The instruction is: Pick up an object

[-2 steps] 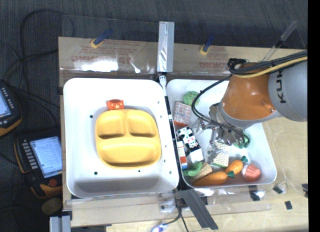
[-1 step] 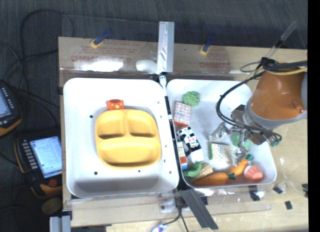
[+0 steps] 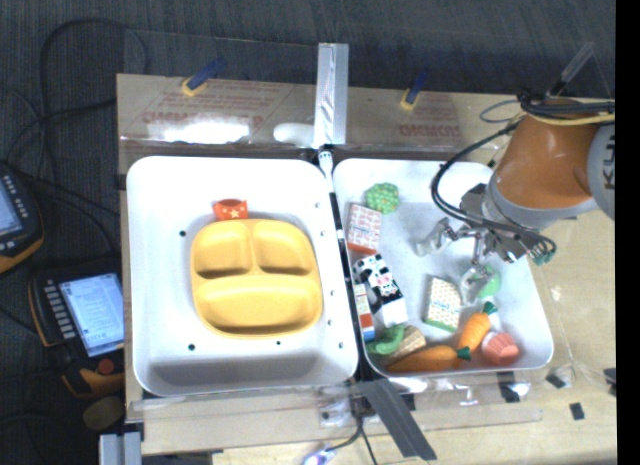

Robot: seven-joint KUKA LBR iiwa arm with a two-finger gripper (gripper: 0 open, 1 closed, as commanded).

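From the one overhead camera view we see the gripper (image 3: pixel 478 253) lowered into the right bin (image 3: pixel 420 178), its metal fingers (image 3: pixel 432 240) spread apart with nothing between them. We judge it sits this low because it is lining up a pick on the clutter just below it. The nearest candidates lie just beneath the fingertips: a small green piece (image 3: pixel 482 281) right under the gripper, a patterned cracker-like square (image 3: pixel 441 301) just below and to its left, and a toy carrot (image 3: pixel 474 330) below that, leaning against a pinkish piece (image 3: pixel 500 347) in the bin's near corner. Further left of the gripper, along the bin's dividing wall, stand a pink-patterned box (image 3: pixel 363 229), a black-and-white cow-print carton (image 3: pixel 378 283) and a green ruffled toy (image 3: pixel 381 196) up above them. Well apart to the gripper's left, the left bin (image 3: pixel 160 353) holds a yellow divided tray (image 3: pixel 256 274) with a small orange block (image 3: pixel 230 209) touching its far edge
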